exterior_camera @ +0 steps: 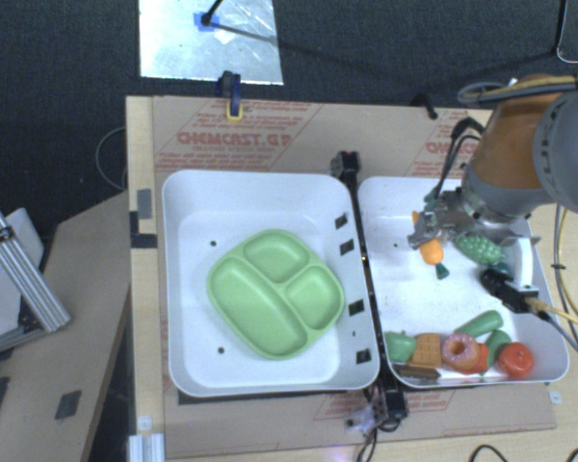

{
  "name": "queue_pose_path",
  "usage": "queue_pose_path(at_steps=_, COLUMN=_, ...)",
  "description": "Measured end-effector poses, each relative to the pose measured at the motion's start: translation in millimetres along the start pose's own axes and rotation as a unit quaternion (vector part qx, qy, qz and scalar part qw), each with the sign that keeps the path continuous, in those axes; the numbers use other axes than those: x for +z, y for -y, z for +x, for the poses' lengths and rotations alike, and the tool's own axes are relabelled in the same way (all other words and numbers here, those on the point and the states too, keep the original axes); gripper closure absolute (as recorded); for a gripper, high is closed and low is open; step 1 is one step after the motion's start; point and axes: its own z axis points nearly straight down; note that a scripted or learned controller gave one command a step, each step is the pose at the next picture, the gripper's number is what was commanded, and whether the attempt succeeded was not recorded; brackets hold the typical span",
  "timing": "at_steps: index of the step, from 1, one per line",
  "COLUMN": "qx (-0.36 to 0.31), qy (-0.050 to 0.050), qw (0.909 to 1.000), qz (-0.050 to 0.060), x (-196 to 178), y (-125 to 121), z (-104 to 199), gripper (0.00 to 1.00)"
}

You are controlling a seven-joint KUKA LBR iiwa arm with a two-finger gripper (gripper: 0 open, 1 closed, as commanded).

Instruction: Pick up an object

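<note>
Overhead slanted view of a bench w/ 2 shallow white bins side by side: left bin [188, 200] and right bin [390, 205], a black divider strip btwn them.

Left bin holds 1 item: a pale green divided plate [275, 294] w/ 3 compartments, lying flat near the bin's centre.

The grey arm [559, 152], w/ its orange band [506, 147], comes in from the right and reaches down over the upper part of the right bin. The gripper [433, 227] sits low over the bin floor. Right at its tip is 1 small orange toy piece [431, 252], looks like a carrot, w/ a small dark green bit [442, 270] just below it. Can't tell if the fingers are spread or closed, or if they actually have the orange piece; it is touching or just under the tip.

Just right of the gripper: 1 bumpy green toy veg [478, 249], partly under the arm.

Along the right bin's front edge, a row of toy foods close together, approx 6: 1 green piece [399, 344] at left, 1 tan cracker-like square [427, 347], 1 pink-frosted donut [459, 351], 1 long green pod [478, 323] behind it, 1 small green chunk [498, 340], 1 red tomato [516, 358] at right.

Outside the bins: brown cardboard sheet w/ red print [236, 133] under both, 1 shiny silver sheet [210, 27] at the top on dark carpet.
</note>
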Motion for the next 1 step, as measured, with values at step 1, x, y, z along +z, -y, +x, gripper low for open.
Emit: queue_pose_path(at_steps=1, qx=-0.002, qy=0.000, qw=1.0000, qz=0.000, x=-44.7, y=-6.8, z=0.6, gripper=1.00)
